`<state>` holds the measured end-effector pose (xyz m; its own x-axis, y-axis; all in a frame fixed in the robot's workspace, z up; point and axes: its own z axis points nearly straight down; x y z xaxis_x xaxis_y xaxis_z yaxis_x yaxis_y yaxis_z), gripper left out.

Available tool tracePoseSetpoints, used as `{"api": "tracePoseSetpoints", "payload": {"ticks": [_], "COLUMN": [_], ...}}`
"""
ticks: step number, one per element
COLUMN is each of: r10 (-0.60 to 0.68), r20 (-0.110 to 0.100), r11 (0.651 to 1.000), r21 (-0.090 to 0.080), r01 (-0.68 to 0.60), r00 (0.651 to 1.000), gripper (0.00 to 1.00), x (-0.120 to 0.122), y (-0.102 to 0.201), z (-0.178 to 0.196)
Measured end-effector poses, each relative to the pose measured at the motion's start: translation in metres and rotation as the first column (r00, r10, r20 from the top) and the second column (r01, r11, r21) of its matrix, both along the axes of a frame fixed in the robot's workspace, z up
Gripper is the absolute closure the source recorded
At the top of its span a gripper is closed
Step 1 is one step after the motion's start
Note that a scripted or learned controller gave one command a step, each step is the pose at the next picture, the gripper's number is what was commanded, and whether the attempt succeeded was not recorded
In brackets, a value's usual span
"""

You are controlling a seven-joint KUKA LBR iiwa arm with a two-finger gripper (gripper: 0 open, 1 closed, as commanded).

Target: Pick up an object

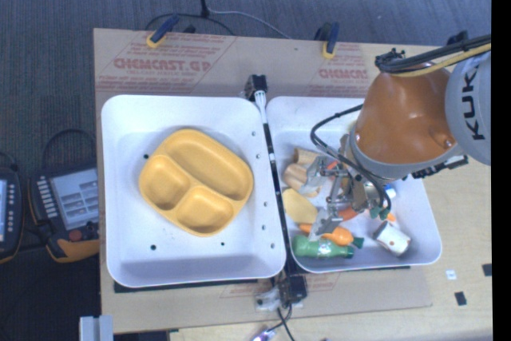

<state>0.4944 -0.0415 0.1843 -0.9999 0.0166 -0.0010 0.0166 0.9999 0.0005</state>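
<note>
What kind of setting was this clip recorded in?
Probably a robotics lab test bench: a KUKA arm reaches over two white bins, on a board held by clamps, with a handheld control pendant on the carpet.

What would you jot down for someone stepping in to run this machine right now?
Gripper: down among the items in the right bin; whether it grips anything cannot be told.
Right bin: a jumble of small items, including a green bottle, a small orange piece, a pale yellow round piece and a white block.
Left bin: a yellow divided tray.
Done: the arm has reached the pile.
Left: nothing seen lifted yet; an object must be gripped and raised.
</note>
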Motion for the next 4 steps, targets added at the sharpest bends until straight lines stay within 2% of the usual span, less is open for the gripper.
{"api": "tracePoseSetpoints", "payload": {"ticks": [1, 2, 3, 4], "r10": [0.139, 0.289, 0.354, 0.35], "r20": [0.0, 0.002, 0.0, 0.003], "r11": [0.99, 0.957, 0.935, 0.937], "r21": [0.0, 0.0, -0.001, -0.002], "r01": [-0.139, -0.289, -0.354, -0.35], "r00": [0.99, 0.957, 0.935, 0.937], "gripper": [0.0, 0.0, 0.0, 0.0], "x": [-0.01, 0.057, 0.032, 0.035], "y": [0.022, 0.027, -0.043, -0.074], "z": [0.0, 0.0, 0.0, -0.057]}}
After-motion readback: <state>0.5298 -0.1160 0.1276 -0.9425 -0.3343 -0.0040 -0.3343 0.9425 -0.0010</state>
